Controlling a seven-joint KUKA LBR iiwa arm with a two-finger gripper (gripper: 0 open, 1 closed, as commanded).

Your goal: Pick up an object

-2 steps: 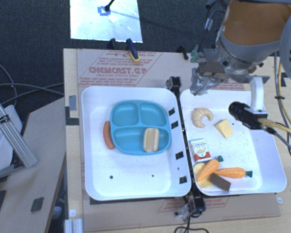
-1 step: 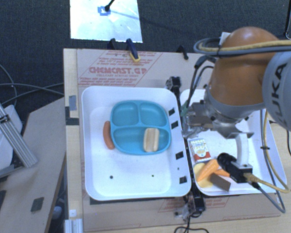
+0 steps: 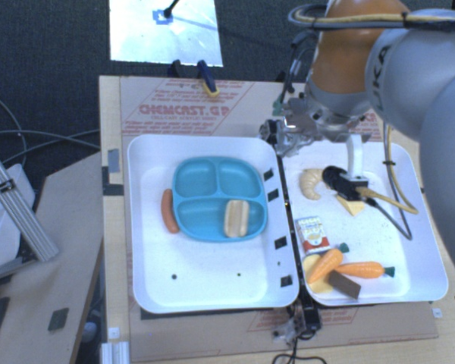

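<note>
My gripper (image 3: 283,136) hangs over the far end of the divider between the two bins, at the right bin's (image 3: 409,203) back left corner. Just in front of it, in the right bin, lies a pale croissant (image 3: 312,183), with a yellow cheese wedge (image 3: 355,206) to its right. Nearer the front are a small printed packet (image 3: 312,232), two orange carrots (image 3: 324,265) (image 3: 362,269) and a brown bar (image 3: 344,284). I see nothing between the fingers.
The left bin (image 3: 148,264) holds a blue divided plate (image 3: 212,196) with a bread roll (image 3: 236,218) in its front right section, and a red sausage (image 3: 169,211) beside the plate's left edge. Black clips line the divider between the bins.
</note>
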